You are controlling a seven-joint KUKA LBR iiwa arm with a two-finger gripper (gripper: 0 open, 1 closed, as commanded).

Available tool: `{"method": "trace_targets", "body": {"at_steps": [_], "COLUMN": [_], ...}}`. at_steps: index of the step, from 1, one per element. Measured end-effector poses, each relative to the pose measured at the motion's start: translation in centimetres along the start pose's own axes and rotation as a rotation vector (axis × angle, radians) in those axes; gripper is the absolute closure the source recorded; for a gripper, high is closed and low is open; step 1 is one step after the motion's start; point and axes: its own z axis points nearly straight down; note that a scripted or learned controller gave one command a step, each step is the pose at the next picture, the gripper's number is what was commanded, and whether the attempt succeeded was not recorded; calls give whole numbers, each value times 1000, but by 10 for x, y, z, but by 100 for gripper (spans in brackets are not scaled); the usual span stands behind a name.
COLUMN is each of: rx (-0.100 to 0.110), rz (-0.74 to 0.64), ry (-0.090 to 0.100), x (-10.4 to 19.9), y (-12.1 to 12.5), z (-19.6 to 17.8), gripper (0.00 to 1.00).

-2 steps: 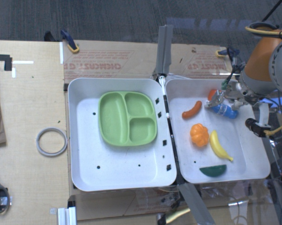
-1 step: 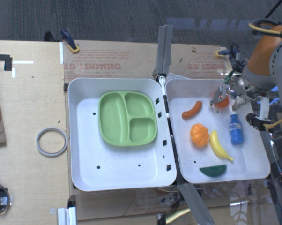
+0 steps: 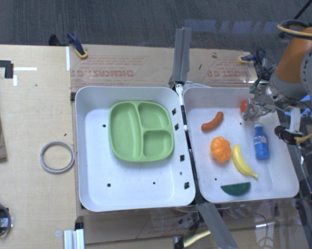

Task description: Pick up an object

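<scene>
Here the gripper (image 3: 253, 107), its grip unclear, hangs beside a red object (image 3: 243, 106).

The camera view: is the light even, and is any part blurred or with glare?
Camera view: light soft and even; faint shadows under the green plate and banana; no strong glare on the white bins; the gripper looks slightly blurred, small details there unclear.

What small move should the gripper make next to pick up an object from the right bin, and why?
Probably a short descent, straight down. The gripper hangs at the far right of the right bin, over a small red object that shows beside it, and nothing is seen between its fingers. The blue bottle lies just nearer the camera, so drifting that way risks bumping it.
</scene>
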Motion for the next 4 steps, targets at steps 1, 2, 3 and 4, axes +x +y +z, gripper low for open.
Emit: {"method": "trace_targets", "body": {"at_steps": [1, 2, 3, 4], "rx": [36, 1, 11, -4], "rz": [210, 358, 575, 824], "ry": [2, 2, -3, -1], "x": [8, 1, -3, -6], "y": [10, -10, 0, -3], "z": [7, 11, 14, 11], "gripper": [100, 100, 100, 100]}}
